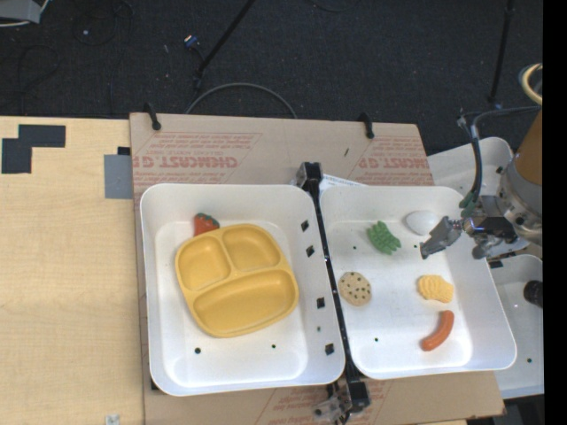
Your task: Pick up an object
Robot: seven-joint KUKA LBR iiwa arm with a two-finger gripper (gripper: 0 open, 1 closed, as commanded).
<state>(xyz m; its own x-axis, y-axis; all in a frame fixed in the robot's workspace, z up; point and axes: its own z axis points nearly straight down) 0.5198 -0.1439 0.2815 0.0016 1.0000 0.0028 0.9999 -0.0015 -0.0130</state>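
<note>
The right bin (496, 343) holds a green leafy toy (384, 236), a white egg-shaped piece (418, 222), a speckled cookie (355, 288), a yellow ridged piece (435, 288) and an orange-red sausage (438, 330). My gripper (462, 243) hangs over the bin's right side, just right of the white piece and above the yellow one. Its two fingers stand apart, open, with nothing between them.
The left bin (164, 343) carries a yellow divided plate (235, 278) with a red toy fruit (205, 223) tucked at its upper left rim. A black divider (324, 273) joins the two bins. The arm's wrist (523, 193) sits at the right edge.
</note>
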